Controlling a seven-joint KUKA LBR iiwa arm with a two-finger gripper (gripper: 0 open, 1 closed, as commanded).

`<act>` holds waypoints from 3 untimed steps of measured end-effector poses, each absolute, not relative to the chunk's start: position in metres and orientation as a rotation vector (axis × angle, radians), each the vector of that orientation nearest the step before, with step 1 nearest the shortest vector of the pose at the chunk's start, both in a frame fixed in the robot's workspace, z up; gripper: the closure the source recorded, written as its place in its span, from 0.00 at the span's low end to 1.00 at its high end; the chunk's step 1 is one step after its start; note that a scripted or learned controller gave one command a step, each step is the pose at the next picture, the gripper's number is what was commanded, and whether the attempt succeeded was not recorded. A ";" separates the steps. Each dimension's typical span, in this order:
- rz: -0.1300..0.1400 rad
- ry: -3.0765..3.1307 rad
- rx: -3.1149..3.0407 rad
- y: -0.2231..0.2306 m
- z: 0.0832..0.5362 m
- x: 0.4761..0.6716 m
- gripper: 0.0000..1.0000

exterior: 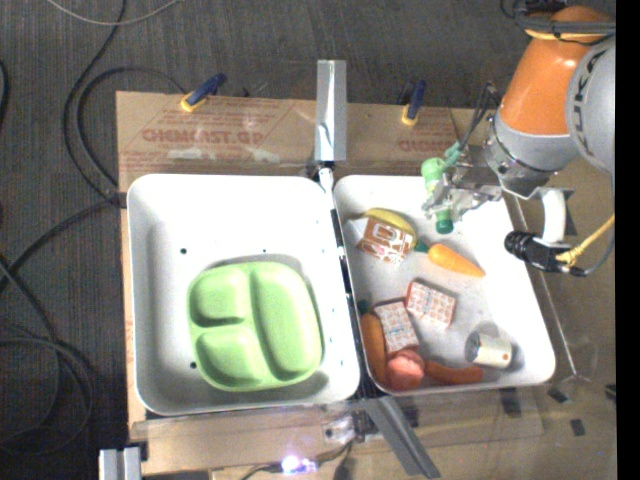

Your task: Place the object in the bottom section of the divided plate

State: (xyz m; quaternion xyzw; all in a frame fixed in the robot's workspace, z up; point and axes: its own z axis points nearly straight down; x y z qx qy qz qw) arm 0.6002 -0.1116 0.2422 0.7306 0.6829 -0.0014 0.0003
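Item: pincer (447,200), above right bin (520,268); grip state we cannot tell. Risk: crowded toys, wrong pick; divided plate (256,325) far.

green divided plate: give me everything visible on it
The green divided plate is light green, matte, plastic-looking, a rounded square with three sections: two smaller ones on the view's left and one long one on the right, split by raised ridges. It lies flat and slightly rotated in the left white bin, toward the bin's near edge. All three sections hold nothing, and nothing touches the plate but the bin floor.
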 end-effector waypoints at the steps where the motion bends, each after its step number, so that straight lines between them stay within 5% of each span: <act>1: -0.005 2.269 2.177 -0.059 0.182 0.552 1.00; 2: -0.004 2.269 2.177 -0.059 0.183 0.552 0.00; 3: -0.004 2.269 2.177 -0.059 0.183 0.552 0.00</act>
